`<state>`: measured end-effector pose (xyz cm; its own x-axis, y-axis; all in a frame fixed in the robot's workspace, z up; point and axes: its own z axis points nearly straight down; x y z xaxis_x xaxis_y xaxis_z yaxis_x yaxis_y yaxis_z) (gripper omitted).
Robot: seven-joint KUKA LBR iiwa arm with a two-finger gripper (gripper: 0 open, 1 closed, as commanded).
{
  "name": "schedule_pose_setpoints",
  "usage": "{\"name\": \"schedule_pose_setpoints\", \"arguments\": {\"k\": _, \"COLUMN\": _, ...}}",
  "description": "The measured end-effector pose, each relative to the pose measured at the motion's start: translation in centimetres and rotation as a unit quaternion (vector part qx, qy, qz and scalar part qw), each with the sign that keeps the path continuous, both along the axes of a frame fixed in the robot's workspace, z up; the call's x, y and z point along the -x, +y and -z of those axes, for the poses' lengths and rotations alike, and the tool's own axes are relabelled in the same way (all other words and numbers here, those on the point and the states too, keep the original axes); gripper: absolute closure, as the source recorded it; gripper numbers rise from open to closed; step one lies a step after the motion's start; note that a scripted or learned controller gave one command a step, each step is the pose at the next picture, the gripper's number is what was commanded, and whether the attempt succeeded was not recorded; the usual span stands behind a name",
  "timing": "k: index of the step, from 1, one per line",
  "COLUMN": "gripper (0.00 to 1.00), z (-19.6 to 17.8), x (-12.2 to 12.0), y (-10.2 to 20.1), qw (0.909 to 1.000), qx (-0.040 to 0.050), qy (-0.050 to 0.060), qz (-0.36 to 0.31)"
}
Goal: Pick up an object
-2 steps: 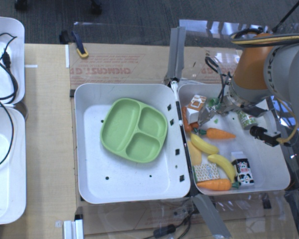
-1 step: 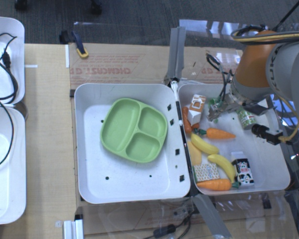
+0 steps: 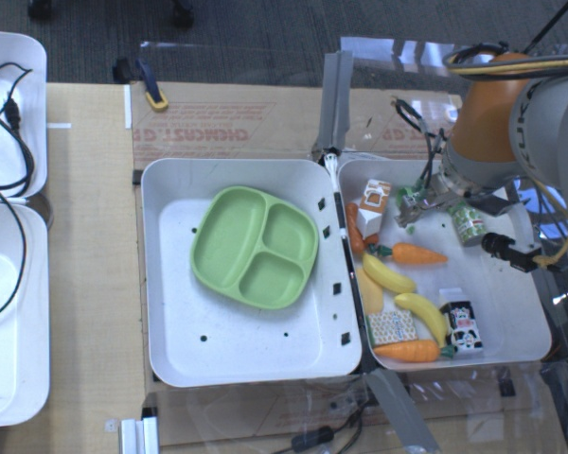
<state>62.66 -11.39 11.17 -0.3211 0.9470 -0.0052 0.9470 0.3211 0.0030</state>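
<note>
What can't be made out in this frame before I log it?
- Gripper: in the camera view it is small and dark among cables, so open or shut cannot be told.
- Green can: partly hidden by the arm; label too small to read.
- Carton: print too small to read.
- Right bin: far side covered by the arm.
- Cow-print box: text unreadable.

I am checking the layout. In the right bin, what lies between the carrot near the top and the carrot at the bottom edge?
In the camera view, two bananas lie between the upper carrot and the lower carrot.
</note>
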Motion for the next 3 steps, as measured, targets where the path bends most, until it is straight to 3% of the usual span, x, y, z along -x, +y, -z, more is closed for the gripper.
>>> {"name": "schedule_pose_setpoints", "arguments": {"k": 1, "gripper": 0.0, "z": 0.0, "x": 0.0, "y": 0.0, "qw": 1.0, "qx": 0.0, "qy": 0.0, "qz": 0.0}}
{"name": "schedule_pose_setpoints", "arguments": {"k": 2, "gripper": 0.0, "z": 2.5, "x": -0.8, "y": -1.0, "qw": 0.9992, "qx": -0.0028, "qy": 0.017, "qz": -0.036}}
{"name": "schedule_pose_setpoints", "arguments": {"k": 3, "gripper": 1.0, "z": 1.4, "x": -1.1, "y": -1.2, "qw": 0.9993, "qx": 0.0005, "qy": 0.01, "qz": -0.036}}
